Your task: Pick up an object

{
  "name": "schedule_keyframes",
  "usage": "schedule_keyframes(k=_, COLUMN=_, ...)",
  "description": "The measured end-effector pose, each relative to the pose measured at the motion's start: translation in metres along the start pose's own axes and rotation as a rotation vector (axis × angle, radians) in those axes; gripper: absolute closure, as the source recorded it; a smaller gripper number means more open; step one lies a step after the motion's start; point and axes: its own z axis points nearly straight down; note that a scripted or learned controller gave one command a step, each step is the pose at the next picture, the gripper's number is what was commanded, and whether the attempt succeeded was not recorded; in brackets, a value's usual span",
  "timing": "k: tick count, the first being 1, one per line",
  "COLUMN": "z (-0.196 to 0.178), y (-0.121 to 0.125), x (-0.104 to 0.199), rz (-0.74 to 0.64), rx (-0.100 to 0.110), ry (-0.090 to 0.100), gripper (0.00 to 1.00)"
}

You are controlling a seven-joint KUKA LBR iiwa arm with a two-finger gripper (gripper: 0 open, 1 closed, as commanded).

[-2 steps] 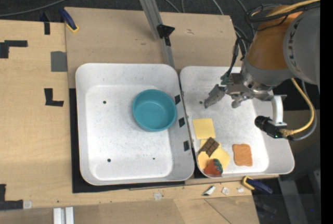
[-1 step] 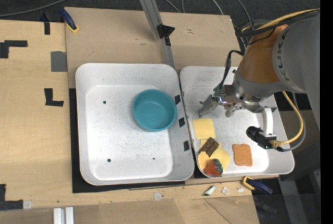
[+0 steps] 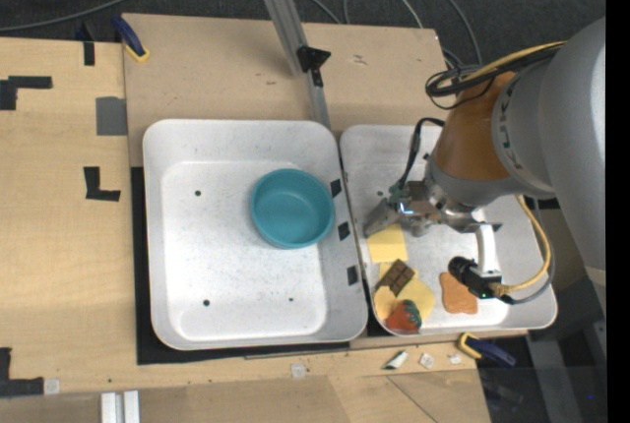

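Your gripper [image 3: 386, 214] hangs spread and empty just over the yellow block [image 3: 386, 244] in the right bin [image 3: 366, 151], seemingly lined up to grasp it.

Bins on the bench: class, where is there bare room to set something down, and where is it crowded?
Left bin: bare floor left of and below the blue bowl. Right bin: bare at its top corner; crowded lower down, where the gripper hangs above the yellow block and other small things.

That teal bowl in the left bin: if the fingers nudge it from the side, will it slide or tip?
The teal bowl sits upright, low and wide, so it would probably slide rather than tip. It looks like thin plastic, likely light. The left bin floor looks smooth, so it may skate away from a rim pinch.
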Motion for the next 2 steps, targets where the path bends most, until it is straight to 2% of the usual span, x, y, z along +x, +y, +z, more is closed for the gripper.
schedule_keyframes(k=1, z=-0.013, y=0.001, x=0.0, rz=-0.001, rx=-0.004, ry=0.0, gripper=1.0)
schedule_keyframes(k=2, z=-0.073, y=-0.005, x=-0.003, rz=0.001, rx=-0.012, ry=-0.001, gripper=1.0)
